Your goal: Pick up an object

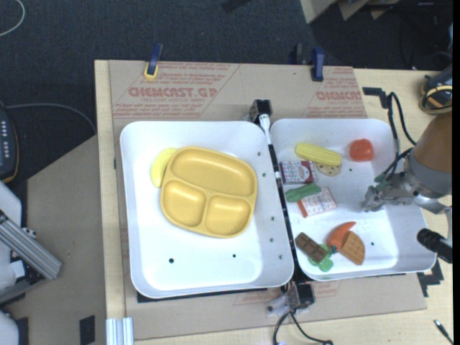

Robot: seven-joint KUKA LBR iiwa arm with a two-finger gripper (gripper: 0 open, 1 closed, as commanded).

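Note:
The right bin (381, 237) holds several toy foods: a yellow corn cob (318, 154), a red tomato (361, 149), a green pod (302, 191), two red-and-white packets (317, 203), a brown chocolate bar (310, 246), an orange carrot (339, 234) and a tan waffle piece (353, 249). My gripper (375, 197) hangs over the right side of this bin, right of the packets and above the carrot. It is close to the bin floor, and nothing shows in its grasp.
The left bin (201, 268) holds a yellow divided plate (208, 191) with a yellow piece (159, 165) poking out at its left. A black divider clip (261, 111) sits between the bins. Cables (395, 113) run along the right bin's far edge.

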